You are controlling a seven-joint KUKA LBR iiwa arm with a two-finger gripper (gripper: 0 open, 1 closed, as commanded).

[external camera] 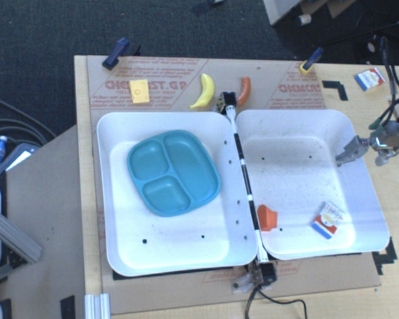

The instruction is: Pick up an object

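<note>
Camera view: gripper (pixel 351 150) sits at 3 o'clock of the scene, over the right bin's (pixel 299 119) right rim; cannot tell its state. Nothing visible in it. Right bin: orange block (pixel 266 218) at 7 o'clock against the divider, small red-white-blue packet (pixel 326 221) at 5 o'clock. Left bin (pixel 113 198): blue divided plate (pixel 173 172), centre. Desk (pixel 86 111) at 12 o'clock: banana (pixel 203 92), orange sausage-like piece (pixel 243 91).
</note>
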